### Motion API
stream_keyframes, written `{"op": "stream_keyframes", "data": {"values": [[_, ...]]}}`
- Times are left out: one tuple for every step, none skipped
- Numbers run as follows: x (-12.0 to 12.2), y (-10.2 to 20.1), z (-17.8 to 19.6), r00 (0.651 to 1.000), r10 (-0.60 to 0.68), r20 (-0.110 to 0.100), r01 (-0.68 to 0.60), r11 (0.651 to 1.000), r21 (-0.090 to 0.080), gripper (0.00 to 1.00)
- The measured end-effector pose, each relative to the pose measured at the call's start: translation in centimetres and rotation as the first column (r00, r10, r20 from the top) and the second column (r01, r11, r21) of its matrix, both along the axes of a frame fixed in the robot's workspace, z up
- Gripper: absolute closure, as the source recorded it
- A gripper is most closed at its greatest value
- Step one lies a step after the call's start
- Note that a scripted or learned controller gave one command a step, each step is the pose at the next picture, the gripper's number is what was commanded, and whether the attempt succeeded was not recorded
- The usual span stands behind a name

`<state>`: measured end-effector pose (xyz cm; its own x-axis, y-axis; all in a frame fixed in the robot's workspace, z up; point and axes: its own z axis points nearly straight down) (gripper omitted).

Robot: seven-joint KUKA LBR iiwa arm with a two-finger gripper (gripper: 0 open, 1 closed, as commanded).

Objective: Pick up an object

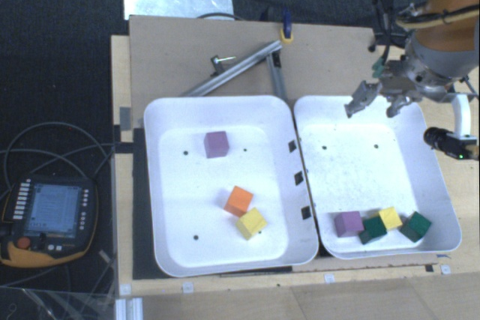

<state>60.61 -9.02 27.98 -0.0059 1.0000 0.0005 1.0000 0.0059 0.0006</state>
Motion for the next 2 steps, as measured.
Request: {"op": "stream_keyframes", "data": {"values": [[0.0,0.0,0.0,1.0,-0.001,0.001,0.001,1.0,0.0,0.0],[-0.1,-0.7,-4.4,1.0,-0.004,-0.003,0.004,1.0,-0.001,0.0]]}}
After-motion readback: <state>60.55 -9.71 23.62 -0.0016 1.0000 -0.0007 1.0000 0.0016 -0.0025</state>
